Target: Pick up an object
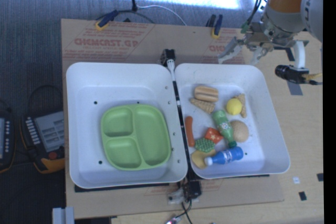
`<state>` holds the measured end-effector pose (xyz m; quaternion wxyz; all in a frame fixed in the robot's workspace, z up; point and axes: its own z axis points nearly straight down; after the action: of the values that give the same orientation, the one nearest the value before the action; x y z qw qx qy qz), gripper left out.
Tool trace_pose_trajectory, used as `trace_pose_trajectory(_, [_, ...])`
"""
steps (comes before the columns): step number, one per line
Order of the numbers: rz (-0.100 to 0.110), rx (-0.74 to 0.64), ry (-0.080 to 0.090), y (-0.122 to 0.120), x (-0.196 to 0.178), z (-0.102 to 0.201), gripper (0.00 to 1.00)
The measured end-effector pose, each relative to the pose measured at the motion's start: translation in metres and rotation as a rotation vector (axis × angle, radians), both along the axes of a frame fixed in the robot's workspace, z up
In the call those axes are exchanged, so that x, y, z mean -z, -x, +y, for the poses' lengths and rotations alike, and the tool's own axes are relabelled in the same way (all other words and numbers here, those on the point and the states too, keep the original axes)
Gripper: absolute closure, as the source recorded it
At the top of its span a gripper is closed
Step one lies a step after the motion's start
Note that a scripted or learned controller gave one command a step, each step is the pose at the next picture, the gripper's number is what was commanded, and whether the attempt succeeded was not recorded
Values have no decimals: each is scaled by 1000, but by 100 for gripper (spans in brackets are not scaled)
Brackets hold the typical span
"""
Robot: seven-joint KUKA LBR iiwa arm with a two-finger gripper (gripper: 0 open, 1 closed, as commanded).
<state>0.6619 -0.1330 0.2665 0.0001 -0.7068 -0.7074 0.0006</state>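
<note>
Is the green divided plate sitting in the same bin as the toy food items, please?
No, the green plate lies in the left bin, while the toy food is in the right bin.

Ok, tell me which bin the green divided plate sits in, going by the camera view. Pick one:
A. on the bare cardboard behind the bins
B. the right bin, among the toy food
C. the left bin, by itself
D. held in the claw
C: the green divided plate lies flat in the left bin by itself, while the toy food such as the hot dog and lemon fills the right bin.
</note>
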Motion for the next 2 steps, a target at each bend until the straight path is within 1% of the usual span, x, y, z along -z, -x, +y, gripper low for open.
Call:
trace_pose_trajectory(1, [0,-290,-1,45,92,33,0])
trace_pose_trajectory(2, [1,-434,-1,99,166,3,0])
